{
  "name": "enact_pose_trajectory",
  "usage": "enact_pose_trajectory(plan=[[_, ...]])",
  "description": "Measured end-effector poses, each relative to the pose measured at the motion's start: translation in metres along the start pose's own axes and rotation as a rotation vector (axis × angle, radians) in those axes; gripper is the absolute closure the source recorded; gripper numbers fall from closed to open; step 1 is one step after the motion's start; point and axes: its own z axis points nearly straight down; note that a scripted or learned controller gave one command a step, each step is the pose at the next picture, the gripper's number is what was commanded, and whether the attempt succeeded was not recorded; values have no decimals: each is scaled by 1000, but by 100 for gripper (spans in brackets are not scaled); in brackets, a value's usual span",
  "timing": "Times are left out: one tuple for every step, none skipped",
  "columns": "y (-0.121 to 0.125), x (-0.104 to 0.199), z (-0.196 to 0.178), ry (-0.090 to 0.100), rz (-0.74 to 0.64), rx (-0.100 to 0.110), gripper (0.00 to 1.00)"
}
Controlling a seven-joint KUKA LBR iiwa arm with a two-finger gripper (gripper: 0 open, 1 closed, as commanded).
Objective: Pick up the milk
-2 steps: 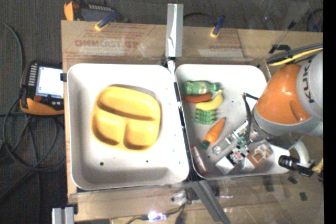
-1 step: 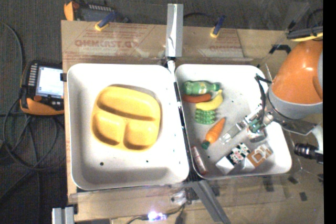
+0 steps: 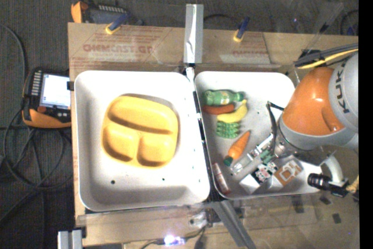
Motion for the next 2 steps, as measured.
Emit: enact_pose_trajectory(plan=[[17,-103,23,-9,-3,-14,0],[19,-105,15,-13,-2,-15,100]])
